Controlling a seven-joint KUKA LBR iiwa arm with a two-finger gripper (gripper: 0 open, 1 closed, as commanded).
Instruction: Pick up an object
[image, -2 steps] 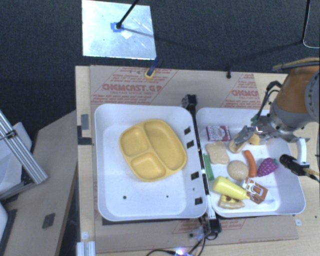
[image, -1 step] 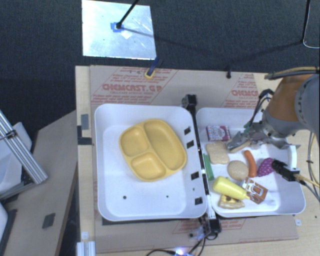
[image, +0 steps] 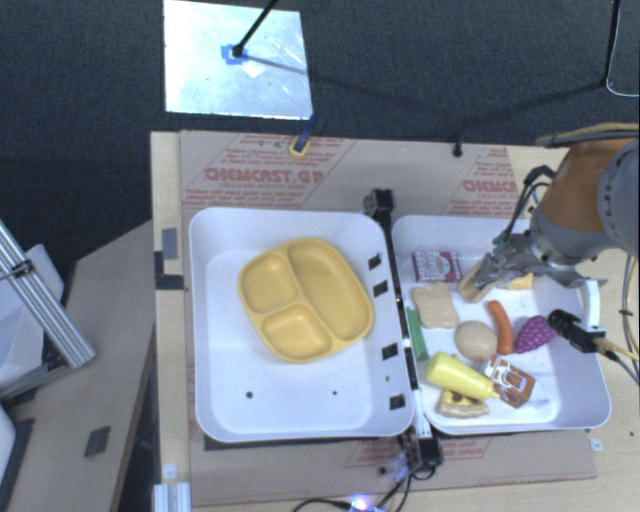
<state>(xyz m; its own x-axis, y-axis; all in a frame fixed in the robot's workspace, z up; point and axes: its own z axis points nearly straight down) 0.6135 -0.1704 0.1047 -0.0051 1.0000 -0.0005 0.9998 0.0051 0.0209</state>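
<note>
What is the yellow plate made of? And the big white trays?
The yellow plate looks like smooth, matte plastic: one even colour, rounded moulded compartments. The white trays seem to be thin, slightly glossy moulded plastic, with soft curved rims, though I can't be sure.

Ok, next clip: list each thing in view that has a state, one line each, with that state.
gripper: low in the right bin, fingers unclear
yellow tray: flat in the left bin, three compartments bare
yellow bottle: lying on its side
sausage: lying flat, untouched
purple grapes: resting in the right bin
pink packet: lying flat
right bin: holds the toy food
</note>
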